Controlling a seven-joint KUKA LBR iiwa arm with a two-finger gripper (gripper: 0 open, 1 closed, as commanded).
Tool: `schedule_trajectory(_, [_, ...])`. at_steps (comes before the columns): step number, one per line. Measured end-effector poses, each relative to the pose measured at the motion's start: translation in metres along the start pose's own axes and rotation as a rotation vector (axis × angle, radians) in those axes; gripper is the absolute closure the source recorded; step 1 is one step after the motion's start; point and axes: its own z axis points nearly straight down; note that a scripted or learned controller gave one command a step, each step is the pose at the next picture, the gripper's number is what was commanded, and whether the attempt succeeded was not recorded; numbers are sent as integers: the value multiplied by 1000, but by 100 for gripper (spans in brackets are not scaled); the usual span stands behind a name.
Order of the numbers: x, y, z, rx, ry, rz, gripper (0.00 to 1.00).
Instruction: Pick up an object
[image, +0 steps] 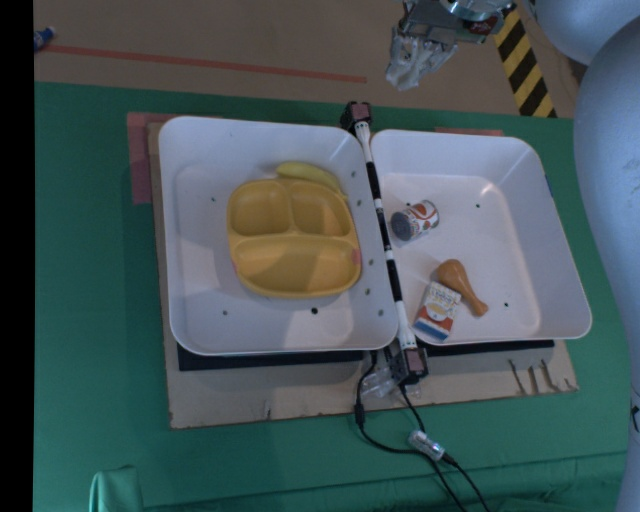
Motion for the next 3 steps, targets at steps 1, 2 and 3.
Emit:
schedule_trajectory(1, [49,-8,-16,-2,2,0,100])
schedule_trajectory(2, [89,0,-18,-1,2,0,100])
schedule_trajectory(3, [121,0,-36,-1,3,0,100])
